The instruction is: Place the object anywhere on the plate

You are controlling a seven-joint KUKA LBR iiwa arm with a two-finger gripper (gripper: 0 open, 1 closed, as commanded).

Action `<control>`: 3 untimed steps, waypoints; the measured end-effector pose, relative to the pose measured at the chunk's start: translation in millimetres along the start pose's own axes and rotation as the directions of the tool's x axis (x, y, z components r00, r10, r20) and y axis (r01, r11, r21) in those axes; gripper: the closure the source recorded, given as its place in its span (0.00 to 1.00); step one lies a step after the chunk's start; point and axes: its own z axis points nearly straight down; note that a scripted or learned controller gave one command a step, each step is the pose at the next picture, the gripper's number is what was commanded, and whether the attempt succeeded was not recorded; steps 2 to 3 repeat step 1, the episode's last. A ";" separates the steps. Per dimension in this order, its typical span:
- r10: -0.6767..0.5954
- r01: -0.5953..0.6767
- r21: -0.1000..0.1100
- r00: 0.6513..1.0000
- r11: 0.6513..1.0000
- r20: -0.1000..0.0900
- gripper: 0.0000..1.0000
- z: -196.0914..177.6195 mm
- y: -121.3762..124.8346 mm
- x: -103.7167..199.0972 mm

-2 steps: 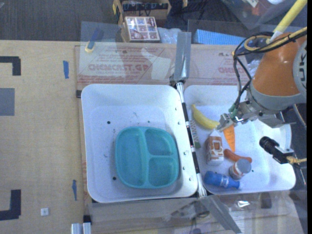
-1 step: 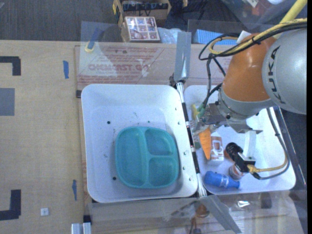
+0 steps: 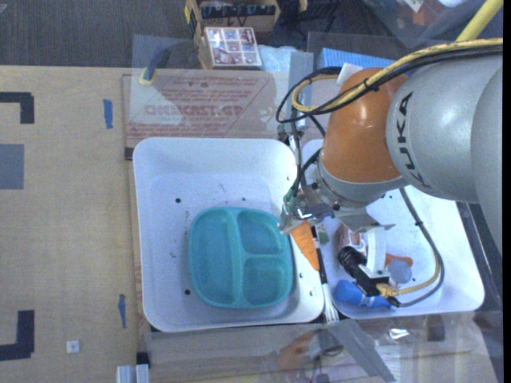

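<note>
Camera view: the gripper (image 3: 297, 214) hangs over the rim between the bins, whether it's open or shut I can't tell. An orange object (image 3: 304, 244) shows right below it, just beside the teal plate (image 3: 239, 255) in the left bin (image 3: 160, 182)

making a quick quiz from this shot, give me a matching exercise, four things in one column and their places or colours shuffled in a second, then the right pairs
Things:
1. plate
2. orange object
3. blue object
4. arm's wrist band

Descriptions:
A. orange, above the gripper
B. teal, with three compartments, in the left bin
C. at the seam between the two bins, just right of the plate
D. low in the right bin, beneath the arm

Pairs: 1-B, 2-C, 3-D, 4-A
</note>
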 end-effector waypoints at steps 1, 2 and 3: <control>0.001 -0.001 0.000 1.000 1.000 0.000 0.00 -0.1 0.0 -0.4; 0.001 -0.001 0.000 1.000 1.000 0.000 0.00 -0.1 0.0 -0.4; 0.001 -0.001 0.000 1.000 1.000 0.000 0.00 -0.1 0.0 -0.4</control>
